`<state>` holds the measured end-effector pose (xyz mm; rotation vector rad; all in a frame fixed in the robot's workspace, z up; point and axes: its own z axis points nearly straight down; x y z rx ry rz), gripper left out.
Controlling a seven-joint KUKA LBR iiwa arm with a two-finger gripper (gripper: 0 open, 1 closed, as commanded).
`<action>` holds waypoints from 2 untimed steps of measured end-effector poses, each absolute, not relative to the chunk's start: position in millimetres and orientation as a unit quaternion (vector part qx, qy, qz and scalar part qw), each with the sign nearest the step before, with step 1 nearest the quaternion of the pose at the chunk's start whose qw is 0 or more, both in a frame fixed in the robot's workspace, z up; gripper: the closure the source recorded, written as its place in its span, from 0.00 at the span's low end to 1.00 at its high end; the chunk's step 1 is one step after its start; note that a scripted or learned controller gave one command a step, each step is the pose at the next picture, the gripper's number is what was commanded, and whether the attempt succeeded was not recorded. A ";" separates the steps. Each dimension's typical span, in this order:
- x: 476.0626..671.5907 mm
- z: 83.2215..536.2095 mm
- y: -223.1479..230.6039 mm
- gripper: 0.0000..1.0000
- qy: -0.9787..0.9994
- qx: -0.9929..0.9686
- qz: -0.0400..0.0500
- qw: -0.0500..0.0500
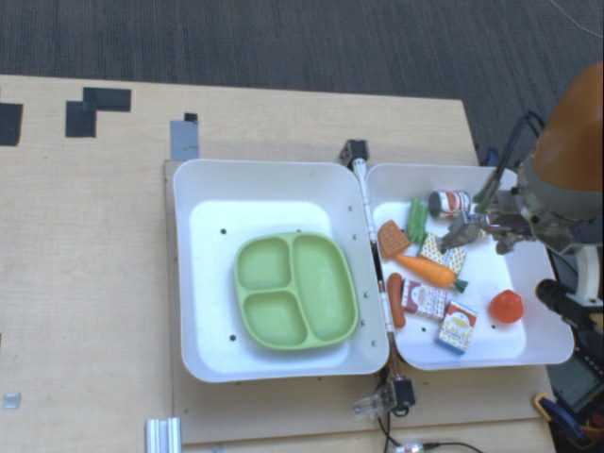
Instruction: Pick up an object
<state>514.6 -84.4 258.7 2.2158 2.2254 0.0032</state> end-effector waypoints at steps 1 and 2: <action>502.9 98.4 -83.6 0.00 0.707 0.707 0.005 0.005; 504.5 109.9 -86.4 1.00 0.707 0.707 0.005 0.010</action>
